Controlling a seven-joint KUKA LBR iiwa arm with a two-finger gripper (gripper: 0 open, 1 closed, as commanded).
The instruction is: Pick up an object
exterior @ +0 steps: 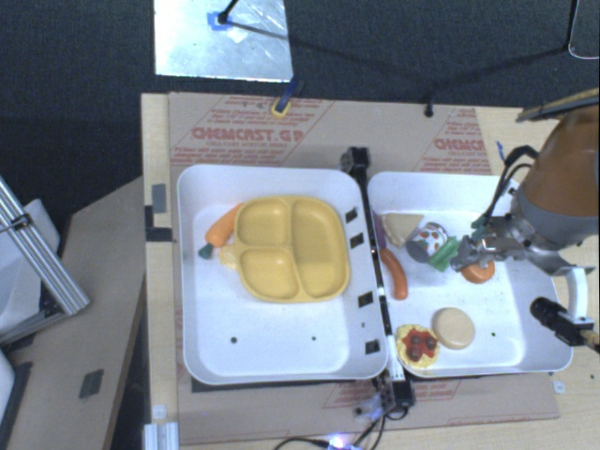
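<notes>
My gripper [468, 254] hangs low over the middle of the right bin [525, 350], and the arm reaches in from the right. An orange-red piece [480, 273] lies right under it, partly hidden by the gripper. Just left of the gripper sits a white toy with red spots [428, 239] and a green part [443, 253] that touches or nearly touches the gripper. A red sausage [395, 274] lies along the bin's left side, and a pale wedge [403, 227] sits above it. Near the front are a tan round bun [454, 327] and a small yellow tart with red bits [418, 345].
The left bin [211, 345] holds a yellow divided plate [286, 248] with an orange carrot [222, 225] against its left edge. A black divider with clips [367, 251] runs between the bins. The arm's dark fitting [558, 318] overhangs the right bin's right rim.
</notes>
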